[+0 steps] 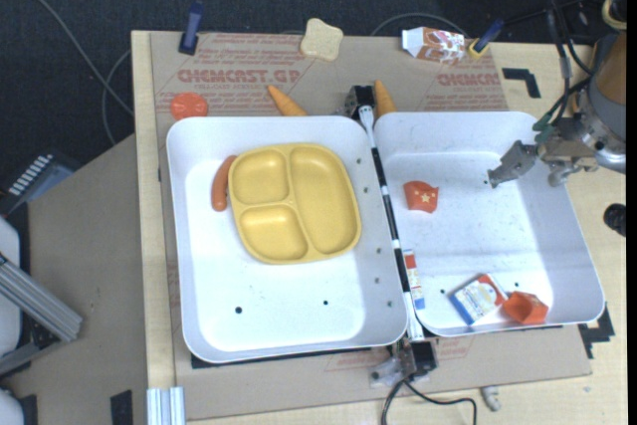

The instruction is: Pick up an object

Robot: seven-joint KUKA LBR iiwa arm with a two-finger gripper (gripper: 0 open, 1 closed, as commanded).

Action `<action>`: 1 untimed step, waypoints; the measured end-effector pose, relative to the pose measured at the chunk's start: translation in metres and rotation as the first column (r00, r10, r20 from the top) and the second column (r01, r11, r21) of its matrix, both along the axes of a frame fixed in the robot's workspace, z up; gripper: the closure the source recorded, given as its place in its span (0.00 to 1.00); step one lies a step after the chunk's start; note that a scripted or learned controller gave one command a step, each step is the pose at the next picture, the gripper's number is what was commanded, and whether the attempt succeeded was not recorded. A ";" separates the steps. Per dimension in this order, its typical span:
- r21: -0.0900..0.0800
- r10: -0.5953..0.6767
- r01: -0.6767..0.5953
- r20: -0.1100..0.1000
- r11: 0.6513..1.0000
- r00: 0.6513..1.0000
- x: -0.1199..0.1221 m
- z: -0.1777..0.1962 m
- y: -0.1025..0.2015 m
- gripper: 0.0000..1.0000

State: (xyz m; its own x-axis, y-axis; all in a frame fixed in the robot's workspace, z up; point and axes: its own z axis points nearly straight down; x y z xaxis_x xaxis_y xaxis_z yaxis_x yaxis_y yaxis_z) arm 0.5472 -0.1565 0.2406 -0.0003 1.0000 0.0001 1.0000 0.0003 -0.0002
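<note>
Bins first: the left white bin point(199, 304) holds a yellow three-compartment plate point(295, 202) in its upper half, with a red-orange sausage-shaped toy point(220, 184) lying just beside the plate's left edge. The right white bin point(557, 244) carries the smaller pieces — a small red block with a yellow mark point(422, 197) near its upper left, a blue-and-white packet point(475, 298) near the front rim, and an orange piece point(525, 308) touching that packet's right side. From the right the grey arm point(607, 105) reaches over the right bin's upper right corner; its gripper point(510, 167) sits above bare bin floor, well apart from the red block, with nothing between its fingers. How wide the claw stands I cannot tell — the view is too coarse. Beyond the bins, on the brown board point(239, 70), lie a bread-slice toy point(321, 39) and an orange carrot-like piece point(286, 102)
</note>
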 end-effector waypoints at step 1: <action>0.001 0.000 0.000 -0.003 1.000 1.000 0.020 -0.124 0.044 0.00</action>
State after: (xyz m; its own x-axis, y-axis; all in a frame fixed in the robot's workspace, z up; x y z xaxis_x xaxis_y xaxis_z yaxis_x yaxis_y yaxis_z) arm 0.5670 -0.1125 0.1168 -0.0006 1.0000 0.0014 1.0000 0.0006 -0.0029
